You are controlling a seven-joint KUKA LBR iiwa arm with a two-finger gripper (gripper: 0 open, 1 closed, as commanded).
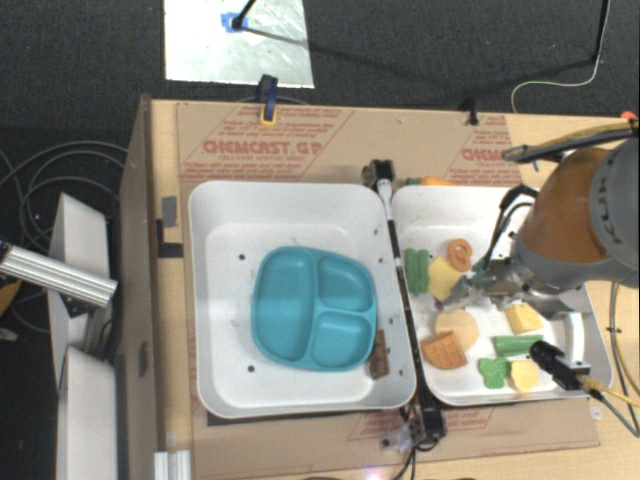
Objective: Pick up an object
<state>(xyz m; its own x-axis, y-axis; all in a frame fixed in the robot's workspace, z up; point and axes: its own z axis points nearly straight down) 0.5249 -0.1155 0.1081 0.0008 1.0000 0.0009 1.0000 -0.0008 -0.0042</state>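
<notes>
The right bin (pixel 455 200) holds several toy food pieces. A green piece (pixel 413 268) lies beside a yellow piece (pixel 442 274), with an orange ring-shaped piece (pixel 459 254) just behind them. Nearer the front lie a tan round disc (pixel 456 323) and an orange waffle-like piece (pixel 444 349). Two green pieces (pixel 515 345) (pixel 492 371) and two yellow chunks (pixel 524 317) (pixel 525 374) sit at the front right. My gripper (pixel 460 290) hangs low inside this bin, its tip right at the yellow piece and just above the tan disc. No piece visibly sits in its grasp.
The left bin (pixel 220 218) bears a blue divided plate (pixel 315 308), and a small brown item (pixel 379 353) lies by its right wall. A black divider (pixel 392 248) runs between the bins. The grey and orange arm (pixel 575 218) covers the right bin's right side.
</notes>
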